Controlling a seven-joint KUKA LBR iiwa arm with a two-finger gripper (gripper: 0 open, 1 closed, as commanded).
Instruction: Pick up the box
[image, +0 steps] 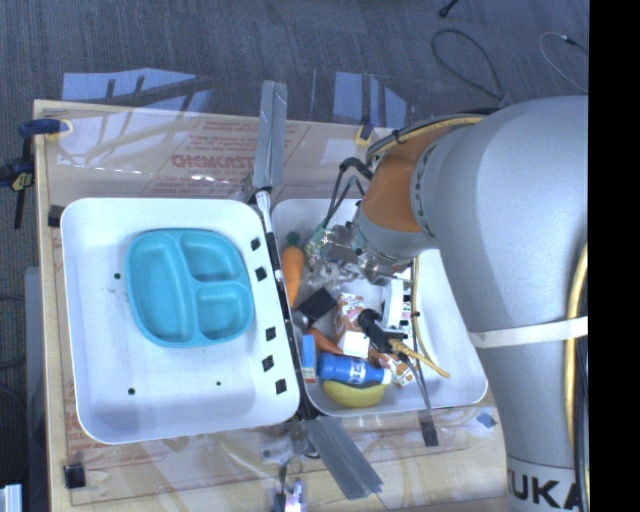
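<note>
End effector (345, 262) fingers hidden | right bin (455, 345) clutter indistinct

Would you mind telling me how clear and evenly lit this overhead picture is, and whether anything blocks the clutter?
Camera view: lighting soft and even; the blue tray is sharp in the left bin; the arm covers much of the right bin, whose clutter is too small to separate.

Arm (440, 200) over cluttered (right) bin (452, 345)

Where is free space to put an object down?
The left bin has bare floor all around the blue tray, widest along its near side. The right bin is crowded: carrot, blue bottle and more under the gripper.
</note>
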